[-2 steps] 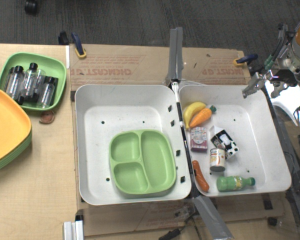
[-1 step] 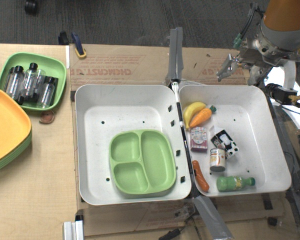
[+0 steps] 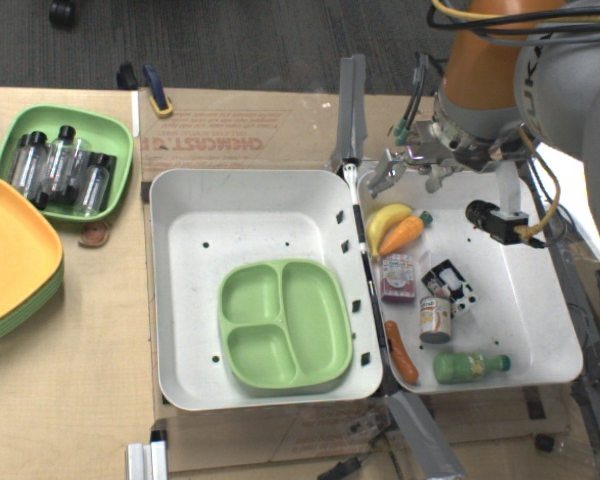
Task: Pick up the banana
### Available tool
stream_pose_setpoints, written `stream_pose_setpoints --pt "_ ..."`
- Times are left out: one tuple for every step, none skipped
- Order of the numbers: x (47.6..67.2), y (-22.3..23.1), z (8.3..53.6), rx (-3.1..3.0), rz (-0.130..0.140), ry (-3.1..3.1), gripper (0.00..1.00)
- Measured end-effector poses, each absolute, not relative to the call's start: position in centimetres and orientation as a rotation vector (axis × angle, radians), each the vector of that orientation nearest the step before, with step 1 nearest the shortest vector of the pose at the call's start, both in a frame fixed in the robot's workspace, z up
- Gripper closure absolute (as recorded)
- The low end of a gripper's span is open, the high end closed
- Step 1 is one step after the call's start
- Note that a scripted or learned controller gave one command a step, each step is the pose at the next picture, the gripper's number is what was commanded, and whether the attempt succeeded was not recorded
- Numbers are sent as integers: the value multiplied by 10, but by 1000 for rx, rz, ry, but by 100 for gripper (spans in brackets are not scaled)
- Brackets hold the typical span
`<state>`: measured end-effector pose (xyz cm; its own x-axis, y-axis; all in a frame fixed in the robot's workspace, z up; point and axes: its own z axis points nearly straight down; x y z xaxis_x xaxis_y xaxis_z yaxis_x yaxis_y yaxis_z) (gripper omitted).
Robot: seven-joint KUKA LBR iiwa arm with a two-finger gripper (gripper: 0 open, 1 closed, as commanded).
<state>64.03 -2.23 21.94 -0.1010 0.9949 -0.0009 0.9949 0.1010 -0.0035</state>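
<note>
The yellow banana (image 3: 381,224) lies in the right bin (image 3: 540,298), close to its far left corner. An orange carrot (image 3: 405,233) rests against the banana's right side. My gripper (image 3: 412,171) hangs just beyond and above the banana, at the bin's far edge. Its metal fingers (image 3: 383,175) are spread open with nothing between them. The grey arm with its orange band (image 3: 495,38) comes in from the upper right.
The right bin also holds a pink packet (image 3: 397,277), a black-and-white item (image 3: 448,284), a small can (image 3: 435,320), a green bottle (image 3: 469,366) and a second carrot (image 3: 402,357). A green divided plate (image 3: 285,323) sits in the left bin (image 3: 180,268).
</note>
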Motion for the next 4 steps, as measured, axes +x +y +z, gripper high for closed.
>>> stream_pose_setpoints --pt "659 45 191 -2008 4 -2415 0" --pt "659 43 199 -2013 5 -2412 100" --pt "599 99 141 -1925 5 -2480 100" --pt "630 116 90 -2345 5 -2090 100"
